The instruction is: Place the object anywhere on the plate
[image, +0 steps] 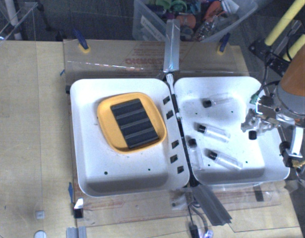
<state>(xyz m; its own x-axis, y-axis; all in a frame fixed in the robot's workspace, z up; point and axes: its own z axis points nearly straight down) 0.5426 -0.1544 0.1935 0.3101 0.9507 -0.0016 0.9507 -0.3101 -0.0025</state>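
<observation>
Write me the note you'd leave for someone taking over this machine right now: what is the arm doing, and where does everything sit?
Gripper: over the right bin's right side, nothing seen held; whether it is open or shut is unclear.
Plate: yellow, in the left bin, carrying a dark ribbed block.
Objects: three clear vials with black caps lie in the right bin.
Done: no vial on the plate.
Left: pick up a vial and set it on the plate.

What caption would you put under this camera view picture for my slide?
Robot arm's gripper hovers over the right bin of clear vials; the yellow plate waits in the left bin.
</observation>
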